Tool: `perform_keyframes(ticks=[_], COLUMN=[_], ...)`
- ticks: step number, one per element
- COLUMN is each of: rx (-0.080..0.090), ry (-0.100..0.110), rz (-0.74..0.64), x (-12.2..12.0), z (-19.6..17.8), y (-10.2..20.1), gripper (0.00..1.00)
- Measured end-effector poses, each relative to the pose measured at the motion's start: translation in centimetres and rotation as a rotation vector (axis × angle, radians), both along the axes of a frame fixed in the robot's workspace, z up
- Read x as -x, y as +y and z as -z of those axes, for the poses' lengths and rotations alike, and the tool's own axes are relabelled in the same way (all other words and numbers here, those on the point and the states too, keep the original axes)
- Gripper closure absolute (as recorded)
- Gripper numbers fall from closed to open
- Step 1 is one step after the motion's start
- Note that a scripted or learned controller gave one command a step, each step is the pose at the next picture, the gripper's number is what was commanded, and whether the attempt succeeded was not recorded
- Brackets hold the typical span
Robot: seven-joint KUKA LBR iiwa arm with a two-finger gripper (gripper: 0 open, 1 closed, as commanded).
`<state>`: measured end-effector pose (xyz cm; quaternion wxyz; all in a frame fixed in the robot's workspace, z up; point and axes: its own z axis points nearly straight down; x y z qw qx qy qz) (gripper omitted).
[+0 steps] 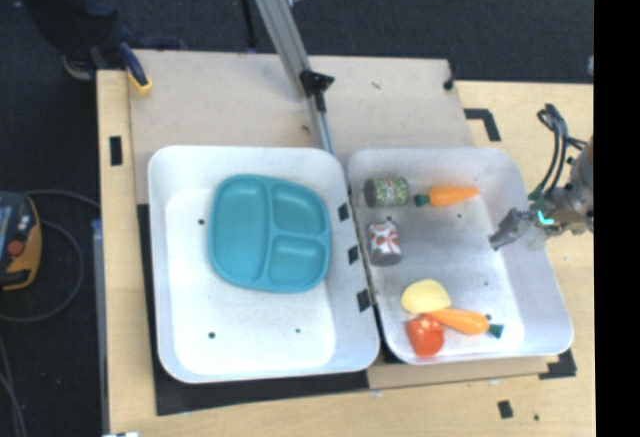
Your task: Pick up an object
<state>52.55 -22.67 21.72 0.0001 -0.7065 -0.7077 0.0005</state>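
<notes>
Red pepper (425, 335) beside carrot (462, 321), yellow lemon (425, 296).

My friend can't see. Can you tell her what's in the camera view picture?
Looking down on a bench, the robot's tool sits at the right bin's right edge. That bin has two carrots, two cans, a yellow lemon and a red pepper. The left bin has a teal divided plate.

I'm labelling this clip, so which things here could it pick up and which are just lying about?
For the job, in the right bin:
green can
upper carrot
silver can
lemon
lower carrot
tomato
pincer

Lying about:
blue divided plate in the left bin
</notes>
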Motion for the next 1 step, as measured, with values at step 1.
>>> perform_keyframes(ticks=[1], rx=[0.001], ry=[-0.002], rz=[0.0], x=[-0.06], z=[-0.09], y=[-0.01], gripper=[0.0])
